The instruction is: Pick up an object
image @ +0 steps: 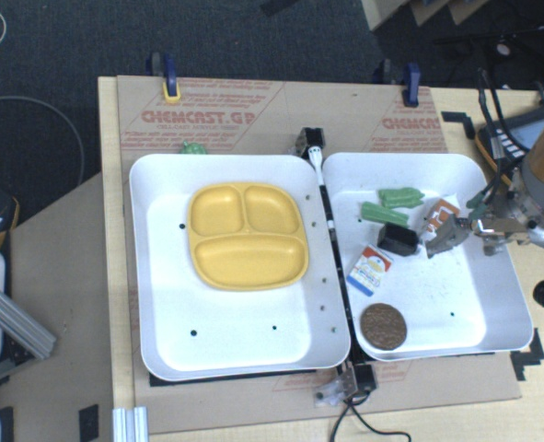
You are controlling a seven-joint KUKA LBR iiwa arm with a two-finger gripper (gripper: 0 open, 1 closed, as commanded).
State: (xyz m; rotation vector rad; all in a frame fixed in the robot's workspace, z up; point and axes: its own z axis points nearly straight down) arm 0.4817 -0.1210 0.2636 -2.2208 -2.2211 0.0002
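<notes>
The right bin [492,325] holds several small things. Two green pieces [393,205] lie at its back, with a black block [398,239] just in front of them. A small white, blue and red packet [368,272] lies near the bin's left wall, and a brown round disc [383,326] sits at the front. An orange and white item [442,214] lies at the right of the green pieces. My gripper [442,236] hangs low over the bin's middle right, close beside that item and right of the black block. Nothing is visibly held.
The left bin [147,274] carries a yellow divided plate [248,235]. A small green scrap [193,148] lies on the cardboard behind that bin. Blue clamps [168,70] [411,83] stand at the board's back edge. The arm [529,210] crosses the right bin's right rim.
</notes>
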